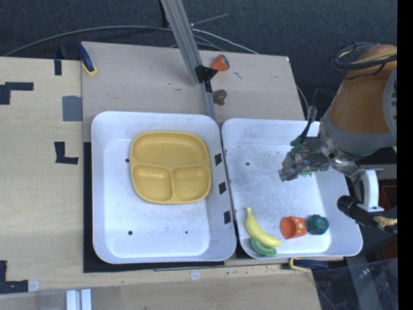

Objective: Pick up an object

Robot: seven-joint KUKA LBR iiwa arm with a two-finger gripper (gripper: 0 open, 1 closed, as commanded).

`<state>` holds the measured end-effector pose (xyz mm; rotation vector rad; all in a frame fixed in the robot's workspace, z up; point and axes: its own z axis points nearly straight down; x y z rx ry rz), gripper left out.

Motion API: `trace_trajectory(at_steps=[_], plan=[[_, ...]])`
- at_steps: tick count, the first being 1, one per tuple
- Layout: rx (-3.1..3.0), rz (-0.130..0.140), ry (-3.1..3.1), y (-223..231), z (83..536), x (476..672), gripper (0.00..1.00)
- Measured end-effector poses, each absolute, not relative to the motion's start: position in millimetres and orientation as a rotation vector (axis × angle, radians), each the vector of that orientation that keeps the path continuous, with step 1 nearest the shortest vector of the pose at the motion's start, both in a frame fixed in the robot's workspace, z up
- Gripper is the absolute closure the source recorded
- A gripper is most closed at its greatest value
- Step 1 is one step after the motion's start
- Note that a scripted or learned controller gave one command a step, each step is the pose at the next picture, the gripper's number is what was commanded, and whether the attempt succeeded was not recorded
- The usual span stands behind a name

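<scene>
My gripper [288,172] hangs over the middle of the right bin [258,141], with the grey and orange arm behind it at the right. Nothing shows between its fingers. Along the bin's front edge lie a yellow banana [259,230], a green object [262,248] just below it, an orange cup-like toy [293,227] and a dark teal round toy [317,224]. All of them are in front of the gripper and apart from it.
The left bin [110,173] holds a yellow divided plate [171,166]. A metal pole [184,31] rises from behind the bins, with a small orange piece [221,62] and a brown piece [219,97] on the bench beside it.
</scene>
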<state>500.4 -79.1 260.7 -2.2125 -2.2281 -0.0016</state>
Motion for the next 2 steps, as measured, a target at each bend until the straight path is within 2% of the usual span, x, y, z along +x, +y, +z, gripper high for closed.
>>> trace_trajectory(at_steps=[2], plan=[[-2.212, 0.003, -2.226, 26.8, 235.3, 512.8, 1.00]])
